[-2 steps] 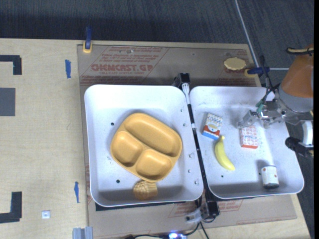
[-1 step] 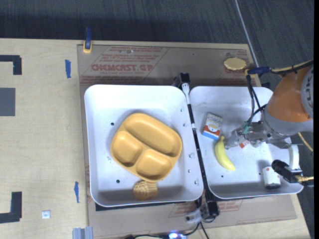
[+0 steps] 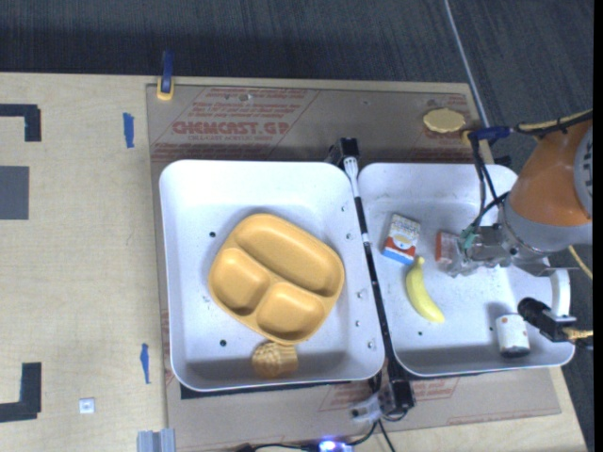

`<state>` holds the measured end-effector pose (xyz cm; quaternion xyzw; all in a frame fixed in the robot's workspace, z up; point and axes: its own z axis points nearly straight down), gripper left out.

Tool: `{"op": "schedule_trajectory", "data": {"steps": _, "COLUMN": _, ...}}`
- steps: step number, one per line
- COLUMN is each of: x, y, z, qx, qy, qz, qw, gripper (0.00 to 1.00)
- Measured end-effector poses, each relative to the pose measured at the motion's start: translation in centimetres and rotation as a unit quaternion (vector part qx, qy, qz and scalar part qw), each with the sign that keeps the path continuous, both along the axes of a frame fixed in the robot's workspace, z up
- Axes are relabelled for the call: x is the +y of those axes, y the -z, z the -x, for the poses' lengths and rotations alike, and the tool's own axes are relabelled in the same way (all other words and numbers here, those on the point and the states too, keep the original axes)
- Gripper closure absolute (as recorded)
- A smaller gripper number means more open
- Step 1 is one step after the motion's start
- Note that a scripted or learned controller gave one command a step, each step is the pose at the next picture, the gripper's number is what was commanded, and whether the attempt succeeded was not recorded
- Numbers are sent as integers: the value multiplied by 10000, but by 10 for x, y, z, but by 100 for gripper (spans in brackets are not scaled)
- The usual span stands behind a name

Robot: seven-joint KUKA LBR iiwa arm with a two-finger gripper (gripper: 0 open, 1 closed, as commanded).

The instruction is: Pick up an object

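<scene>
A: Which object would you go for in the right bin (image 3: 443, 358)?

B: The banana (image 3: 423, 293), I'd judge. It lies near the middle of that bin, slanting from upper left to lower right, just below the small white and red carton (image 3: 402, 236) and apart from the walls.

A: How will it handle?

B: It looks like a toy one, so probably light and stiff with a smooth, somewhat slippery skin. Being curved, it could roll or swivel if pinched near a tip. I'd take it across the thick middle, with the fingers square to its length.

A: And the carton?

B: Light too, with flat faces, so an easy pinch across the narrow sides, though thin card may give a little.

A: Where are the jaws (image 3: 468, 250)?

B: Low over the right bin, to the right of the carton and above right of the banana, hanging under the orange wrist band. A small reddish object (image 3: 445, 246) sits right at the finger end.

A: Holding it?

B: I can't tell. The metal parts blur together there, so how far the jaws are open, or whether they touch that reddish thing, isn't readable.

A: Anything else?

B: A small white cylinder (image 3: 513, 332) near the lower right corner, and a yellow divided tray (image 3: 274, 275) in the left bin (image 3: 188, 252)
</scene>
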<state>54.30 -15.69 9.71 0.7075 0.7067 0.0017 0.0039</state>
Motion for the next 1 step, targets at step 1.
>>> {"op": "schedule_trajectory", "data": {"steps": 1, "x": 0, "y": 0, "z": 0, "qx": 1, "qy": 0, "qz": 0, "qw": 10000, "gripper": 0}}
